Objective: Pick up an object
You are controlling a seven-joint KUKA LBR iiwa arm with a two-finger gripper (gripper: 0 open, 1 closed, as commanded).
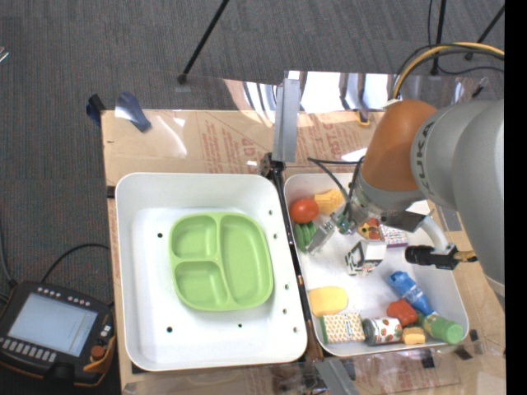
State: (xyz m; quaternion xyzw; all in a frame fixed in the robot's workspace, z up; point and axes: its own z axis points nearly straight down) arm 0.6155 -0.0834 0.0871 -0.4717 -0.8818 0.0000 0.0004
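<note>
Over the right bin [458,296], gripper [342,225] hangs low beside the tomato [303,210]; finger state cannot be told. Approach step; next move calls for closing on one item.

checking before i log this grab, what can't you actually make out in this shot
- Gripper: whether it holds anything is unclear; the arm's wrist overhangs it in the camera view.
- Small carton under the wrist: partly covered by the arm, its print is too small to read.
- Can and box at the right bin's near wall: labels too small to read.
- Arm: cut off by the right edge.
</note>
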